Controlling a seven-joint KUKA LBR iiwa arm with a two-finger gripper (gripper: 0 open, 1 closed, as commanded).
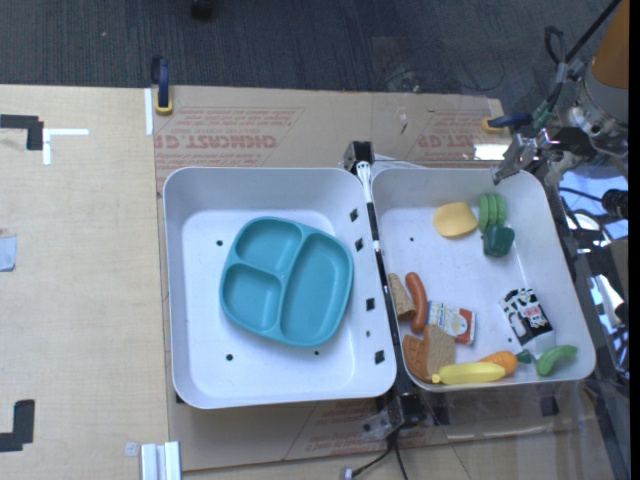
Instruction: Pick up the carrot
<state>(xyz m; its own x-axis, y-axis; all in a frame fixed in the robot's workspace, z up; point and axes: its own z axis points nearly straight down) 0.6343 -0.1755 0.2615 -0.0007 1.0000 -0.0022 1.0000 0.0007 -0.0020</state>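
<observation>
Gripper hovers above the right bin's far edge; whether it is open, I cannot tell. Carrot lies near the front wall, touching the banana.

Bins look like smooth matt white plastic, teal plate glossy plastic, carrot shiny plastic too, bench pale wood.

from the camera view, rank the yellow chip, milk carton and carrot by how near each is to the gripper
Gripper sits above the right bin's far corner.
1. Yellow chip, far part of the bin.
2. Milk carton, right side.
3. Carrot, near edge.
</observation>
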